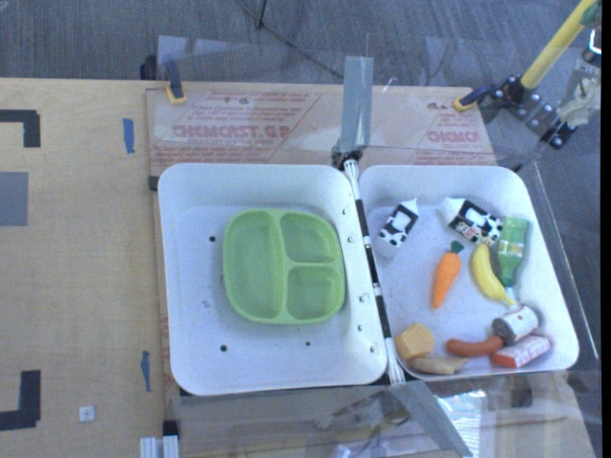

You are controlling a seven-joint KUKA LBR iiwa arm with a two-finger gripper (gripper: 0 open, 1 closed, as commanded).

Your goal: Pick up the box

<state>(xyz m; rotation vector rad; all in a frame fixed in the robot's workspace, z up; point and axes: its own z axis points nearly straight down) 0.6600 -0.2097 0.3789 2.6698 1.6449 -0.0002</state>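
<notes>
The right bin (544, 219) holds several toy groceries. A small black-and-white cow-patterned carton (396, 227) stands near the bin's left wall. A second cow-patterned box (474, 222) lies at the back, touching a green box (512, 246) on its right. A red and white box (521, 352) lies flat at the front right corner. Around them lie a carrot (445, 277), a banana (489, 275), a sausage (472, 345) and a small can (516, 324).
The left bin (191, 351) carries a green divided plate (284, 265). A tan bread piece (415, 340) and a croissant (435, 364) lie at the right bin's front left. A yellow pole with clamps (549, 51) stands beyond the back right corner.
</notes>
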